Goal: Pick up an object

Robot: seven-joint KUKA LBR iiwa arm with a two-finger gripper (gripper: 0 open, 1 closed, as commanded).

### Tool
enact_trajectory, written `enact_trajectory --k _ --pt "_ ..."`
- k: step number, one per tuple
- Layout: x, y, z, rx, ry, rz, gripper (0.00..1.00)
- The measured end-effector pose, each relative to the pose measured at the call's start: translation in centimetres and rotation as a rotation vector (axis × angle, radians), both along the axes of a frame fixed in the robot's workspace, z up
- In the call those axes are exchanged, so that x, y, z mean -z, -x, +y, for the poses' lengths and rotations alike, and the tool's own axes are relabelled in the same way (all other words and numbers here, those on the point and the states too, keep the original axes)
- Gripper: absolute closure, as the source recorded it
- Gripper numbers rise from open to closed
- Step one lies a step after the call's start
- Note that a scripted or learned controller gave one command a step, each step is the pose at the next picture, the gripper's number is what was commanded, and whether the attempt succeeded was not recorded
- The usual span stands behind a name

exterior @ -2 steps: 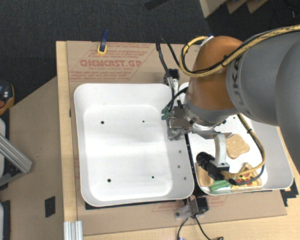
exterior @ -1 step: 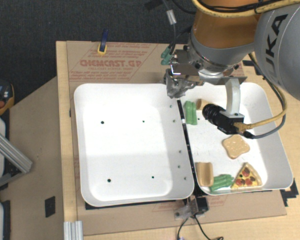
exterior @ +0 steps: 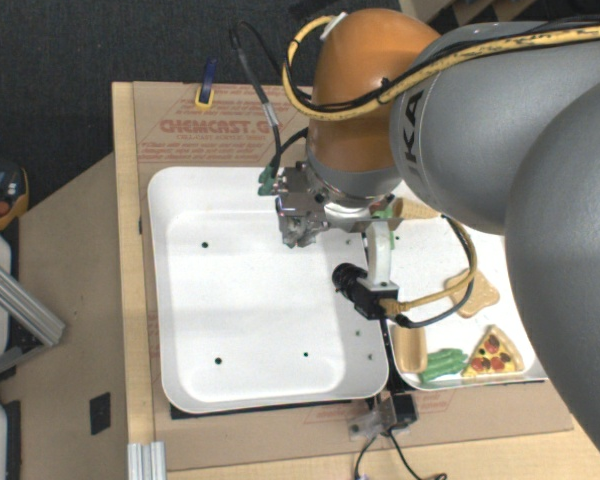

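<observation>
From my remote station I see the arm (exterior: 500, 118), grey with an orange band (exterior: 365, 53) above the wrist, reaching in from the right and hanging over the upper part of the left bin (exterior: 180, 368), a shallow white tray with a few small dark dots on its floor. The gripper (exterior: 298, 230) points down near that bin's back wall, just above the white floor; its tip is a dark metal cluster and I cannot tell from here how it is set, and I see nothing in it. A black cable with yellow sleeving (exterior: 435, 303) loops from the wrist down across the divide between the two bins. The things on offer lie in the right bin (exterior: 430, 378), much of it covered by the arm: a toy pizza slice (exterior: 492, 353), tan crust with red and dark toppings, sits in the near right corner; a green toy vegetable (exterior: 442, 363) lies just beside it to the left; a tan cracker-like piece (exterior: 477, 295) rests a little further back, next to the cable loop. Both bins rest on a brown cardboard sheet (exterior: 140, 268) printed with red lettering
</observation>
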State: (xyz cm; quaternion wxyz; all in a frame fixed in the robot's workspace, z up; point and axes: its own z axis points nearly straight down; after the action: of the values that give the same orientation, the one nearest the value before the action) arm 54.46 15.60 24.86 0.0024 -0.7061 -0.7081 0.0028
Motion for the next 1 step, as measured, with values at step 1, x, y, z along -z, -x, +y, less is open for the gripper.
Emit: enact_trajectory --k 1 --pt "10.02 3.71 4.63 -0.001 0.001 0.005 1.00"
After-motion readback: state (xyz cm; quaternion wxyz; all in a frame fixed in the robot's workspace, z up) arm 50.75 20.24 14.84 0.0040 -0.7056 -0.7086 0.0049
